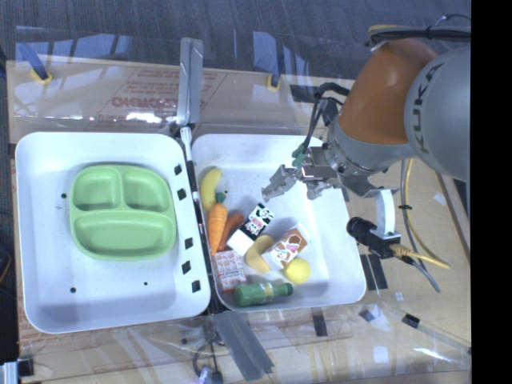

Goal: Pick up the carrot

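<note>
Camera view, looking down at a slant:

- Worktop (416, 294): carries two white bins side by side. You see the left bin (40, 238) holding a green divided plate (122, 212), and the right bin (336, 214) holding the clutter.
- Carrot (217, 226): orange, green stub at its top, lying against the right bin's left wall. Its long axis runs nearly up and down the frame, tilted slightly. A banana (210, 187) touches it just above; a smaller reddish-orange piece (233, 224) lies against its right side.
- Other items to the carrot's right and below: a black-and-white carton (258, 220), a printed box (289, 247), a lemon (298, 272), a green bottle (262, 293), a red-printed packet (230, 269).
- Jaws (280, 182): over the right bin's upper middle, fingers spread apart and pointing left-downward, nothing between them.
- Relation for your next move: the carrot lies to the left of the jaws and lower in the frame, with the carton between. You would likely need the fingers to close across the carrot's narrow width, and the bin wall and the neighbours on either side leave little room.
</note>
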Available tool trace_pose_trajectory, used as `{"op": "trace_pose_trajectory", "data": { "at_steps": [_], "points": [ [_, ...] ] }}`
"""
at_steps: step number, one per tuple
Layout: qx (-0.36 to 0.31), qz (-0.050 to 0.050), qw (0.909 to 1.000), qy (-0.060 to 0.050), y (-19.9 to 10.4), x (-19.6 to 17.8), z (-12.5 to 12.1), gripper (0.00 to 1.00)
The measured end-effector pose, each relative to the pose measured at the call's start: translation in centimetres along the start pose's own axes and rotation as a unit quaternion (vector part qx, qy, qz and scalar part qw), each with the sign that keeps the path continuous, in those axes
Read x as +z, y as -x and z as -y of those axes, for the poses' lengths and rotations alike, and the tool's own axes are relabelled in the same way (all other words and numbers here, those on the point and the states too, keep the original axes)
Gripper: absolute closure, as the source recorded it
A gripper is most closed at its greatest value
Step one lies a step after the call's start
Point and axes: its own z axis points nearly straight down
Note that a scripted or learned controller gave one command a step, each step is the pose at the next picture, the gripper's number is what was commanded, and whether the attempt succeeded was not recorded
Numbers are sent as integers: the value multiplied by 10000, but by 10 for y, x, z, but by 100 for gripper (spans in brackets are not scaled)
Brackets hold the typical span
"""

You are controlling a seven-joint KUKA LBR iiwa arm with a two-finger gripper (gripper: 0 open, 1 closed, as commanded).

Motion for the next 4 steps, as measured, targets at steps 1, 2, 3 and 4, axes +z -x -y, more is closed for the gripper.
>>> {"op": "trace_pose_trajectory", "data": {
  "at_steps": [1,2,3,4],
  "points": [
    [-3046,4,9525,5,-17,62,-42,0],
    [-3399,68,9404,93,-11,142,-55,0],
    [-1859,7,9826,23,47,160,-32,0],
    [-169,-3,9999,8,-14,163,14,0]
  ]
}}
